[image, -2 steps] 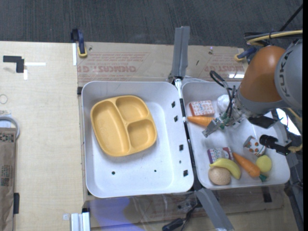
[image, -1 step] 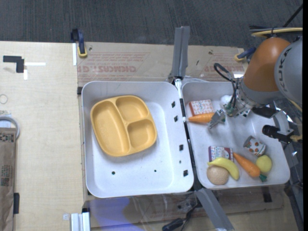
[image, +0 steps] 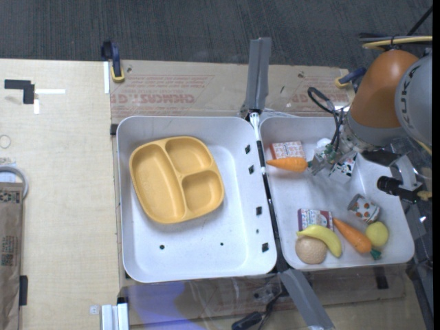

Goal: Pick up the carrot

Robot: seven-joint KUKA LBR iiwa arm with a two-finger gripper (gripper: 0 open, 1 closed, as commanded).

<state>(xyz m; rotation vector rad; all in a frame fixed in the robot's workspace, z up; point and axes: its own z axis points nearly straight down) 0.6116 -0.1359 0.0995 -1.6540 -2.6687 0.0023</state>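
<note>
Gripper [image: 323, 161] sat just right of tapered orange carrot [image: 287, 163], finger state unclear, smooth yellow divided plate [image: 177, 178] well left of carrot.

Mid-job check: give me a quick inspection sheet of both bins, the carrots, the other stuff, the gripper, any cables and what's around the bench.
Surface: left bin and right bin, white, side by side on the bench.
Job's things: upper carrot at the right bin's top left, its thick end by the gripper; lower carrot near the bin's front.
Clutter: yellow divided plate in the left bin; banana, round tan item, lemon, small cartons in the right bin.
Gripper: gripper low beside the upper carrot; grasp cannot be judged.
Cables: black loop above the wrist.
Surroundings: cardboard behind the bins.
</note>
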